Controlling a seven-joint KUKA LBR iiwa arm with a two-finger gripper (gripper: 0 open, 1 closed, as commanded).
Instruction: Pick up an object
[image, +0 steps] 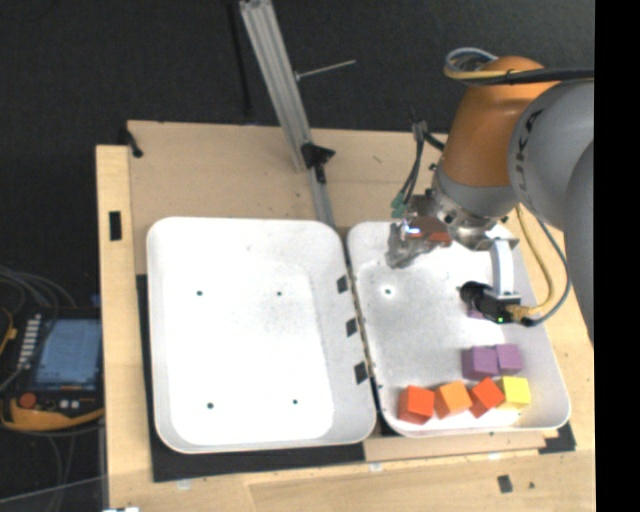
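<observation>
- Step in hand: approach. My gripper (404, 246) hangs over the far left corner of the right bin (420, 310), near the wall it shares with the left bin (240, 330). I judge that no pick has been made.
- Jaws: too small and too blurred at this slant to read; I cannot tell whether they are spread or pressed together. Nothing shows between them.
- Task's things: a cluster of blocks along the right bin's near edge, well apart from my gripper. In the front row, from the left: a red-orange block (416, 403), an orange block (453, 398), a red block (487, 394), a yellow block (516, 389). Just behind them sit two purple blocks (493, 360), side by side.
- Next move, as I judge it: travel across the bin toward the near edge, settle above one block, descend with the jaws astride it. The blocks sit touching or nearly so, leaving little room for a finger between neighbours; the red-orange block at the row's end looks the easiest to get at.
- Risk: the bin's near wall crowds the front row.
- Surface: both bins are shallow, white and smooth, resting on a pale wooden bench (220, 170).
- Room: dark floor all round; a slanted metal pole (285, 90) rises behind the bins; a handheld control unit with a blue screen (62, 358) lies left of the bench.
</observation>
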